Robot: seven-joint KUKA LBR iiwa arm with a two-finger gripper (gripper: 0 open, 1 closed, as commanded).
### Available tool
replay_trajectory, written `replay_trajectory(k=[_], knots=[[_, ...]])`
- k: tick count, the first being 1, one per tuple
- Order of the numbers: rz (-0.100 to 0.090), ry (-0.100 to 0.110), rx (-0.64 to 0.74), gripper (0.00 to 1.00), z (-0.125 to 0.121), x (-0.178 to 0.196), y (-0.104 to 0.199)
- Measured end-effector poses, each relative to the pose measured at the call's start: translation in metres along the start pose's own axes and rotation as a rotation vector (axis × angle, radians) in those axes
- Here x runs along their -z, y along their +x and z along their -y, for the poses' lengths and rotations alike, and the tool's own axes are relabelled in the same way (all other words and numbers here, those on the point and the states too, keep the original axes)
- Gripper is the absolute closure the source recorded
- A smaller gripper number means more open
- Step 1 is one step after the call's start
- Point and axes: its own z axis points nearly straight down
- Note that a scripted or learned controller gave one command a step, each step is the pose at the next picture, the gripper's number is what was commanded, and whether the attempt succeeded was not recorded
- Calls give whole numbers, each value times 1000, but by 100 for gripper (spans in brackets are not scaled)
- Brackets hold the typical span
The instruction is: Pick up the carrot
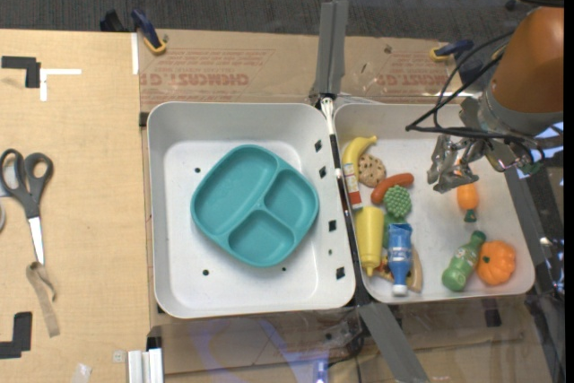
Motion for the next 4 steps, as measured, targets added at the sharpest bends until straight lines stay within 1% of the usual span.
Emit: replay_trajectory(k=[1, 2, 3, 4], knots=[[-3, -2, 374, 100, 28, -59, 70], [-2, -2, 374, 0, 28, -59, 70], [-3, -2, 182, 0, 23, -59, 87], [2, 0, 186, 100, 22, -50, 84]])
